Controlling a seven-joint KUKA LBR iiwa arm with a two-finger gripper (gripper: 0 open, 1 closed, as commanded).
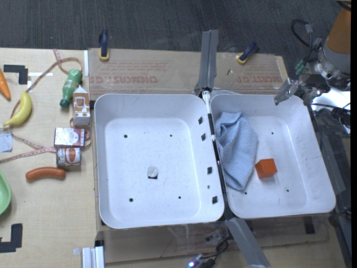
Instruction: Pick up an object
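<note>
The gripper [290,91] sits at the upper right, above the far right corner of the right bin [312,202], and whether it is spread or pressed together cannot be told from this slanted view; nothing shows in its grasp. Behind it the grey arm with its orange band [343,29] rises out past the top right corner, with dark cables looped near the wrist. In the right bin an orange cube [266,168] rests on the floor near the middle, just beside the right edge of a crumpled light blue cloth [236,148] that lies along the bin's left wall. The cube is well apart from the gripper. The left bin [106,202], touching the right one along a central divider, holds a small round white object [153,173] low in its middle. Beyond the bins a brown cardboard sheet [145,71] is fixed with a blue clamp [103,43] and a blue and yellow clamp [246,53]. On the wooden surface [39,200] to the left lie a banana [19,110], a carrot [4,85], a green bottle [70,86], a small carton [81,109], a can [68,157], a small box [69,137] and a sausage [46,174].
</note>
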